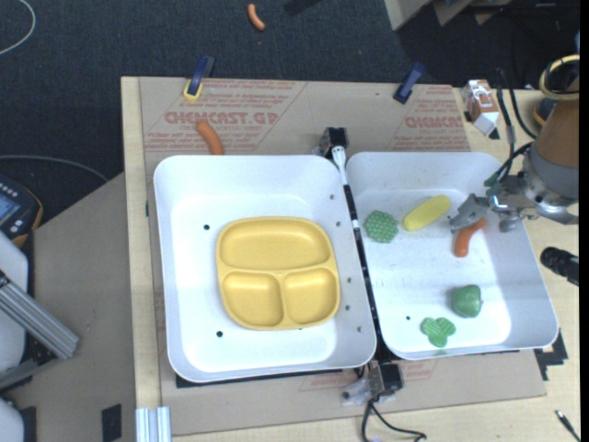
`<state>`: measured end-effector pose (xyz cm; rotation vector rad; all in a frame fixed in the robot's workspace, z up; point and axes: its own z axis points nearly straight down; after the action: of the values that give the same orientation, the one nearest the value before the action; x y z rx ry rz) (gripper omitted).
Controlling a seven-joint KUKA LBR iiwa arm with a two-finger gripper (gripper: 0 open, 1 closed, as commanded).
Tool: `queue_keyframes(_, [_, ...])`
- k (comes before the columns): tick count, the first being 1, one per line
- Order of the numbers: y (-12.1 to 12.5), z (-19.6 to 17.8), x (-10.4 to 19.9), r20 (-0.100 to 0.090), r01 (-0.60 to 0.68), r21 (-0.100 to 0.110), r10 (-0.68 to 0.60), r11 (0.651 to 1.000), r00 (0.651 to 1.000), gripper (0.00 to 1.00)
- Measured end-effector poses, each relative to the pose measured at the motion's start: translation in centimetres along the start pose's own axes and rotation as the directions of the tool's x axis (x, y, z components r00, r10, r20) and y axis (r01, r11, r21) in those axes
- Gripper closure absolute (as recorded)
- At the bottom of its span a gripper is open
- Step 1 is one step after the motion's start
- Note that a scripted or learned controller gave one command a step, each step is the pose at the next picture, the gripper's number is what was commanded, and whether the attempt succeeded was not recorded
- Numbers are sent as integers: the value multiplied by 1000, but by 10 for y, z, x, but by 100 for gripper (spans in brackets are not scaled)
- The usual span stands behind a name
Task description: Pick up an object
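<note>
The right bin holds several toy foods. Among them are a yellow piece, a round green piece, a small orange sausage-shaped piece, a green pepper and a flat green leafy piece. My gripper is over the right bin's far right part. It sits directly above the upper end of the tilted orange piece. I cannot see whether it is touching that piece.
A yellow divided plate lies in the left bin. Another orange piece rests on the bench behind the left bin. Clamps stand at the bench's back edge, and a black divider runs between the bins.
</note>
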<state>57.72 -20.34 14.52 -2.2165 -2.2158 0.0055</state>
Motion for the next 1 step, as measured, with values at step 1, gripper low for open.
queue_keyframes(1, [1, 46, -6, 1, 0, -2, 0, 1000, 1000, 0])
